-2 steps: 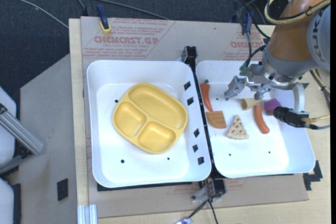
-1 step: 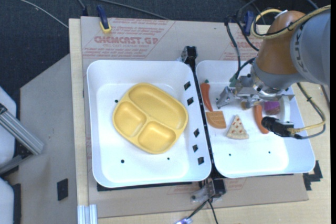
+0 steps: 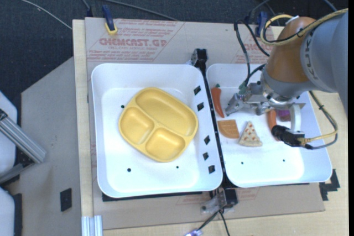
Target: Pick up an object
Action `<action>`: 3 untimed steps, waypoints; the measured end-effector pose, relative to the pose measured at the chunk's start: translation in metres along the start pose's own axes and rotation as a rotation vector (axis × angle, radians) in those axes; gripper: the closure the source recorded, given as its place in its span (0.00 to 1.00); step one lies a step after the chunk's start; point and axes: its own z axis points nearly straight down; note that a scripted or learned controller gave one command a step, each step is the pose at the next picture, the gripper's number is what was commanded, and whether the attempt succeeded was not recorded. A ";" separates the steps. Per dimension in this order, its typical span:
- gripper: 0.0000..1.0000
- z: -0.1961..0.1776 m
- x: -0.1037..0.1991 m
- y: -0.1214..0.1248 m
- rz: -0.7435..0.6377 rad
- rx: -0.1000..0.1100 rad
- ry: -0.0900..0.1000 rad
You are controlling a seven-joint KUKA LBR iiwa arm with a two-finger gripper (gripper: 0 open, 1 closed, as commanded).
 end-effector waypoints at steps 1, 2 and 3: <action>1.00 -0.008 0.000 -0.001 0.001 0.003 0.001; 1.00 -0.059 0.001 0.011 -0.001 -0.001 0.000; 1.00 -0.121 -0.005 0.016 -0.001 -0.002 -0.001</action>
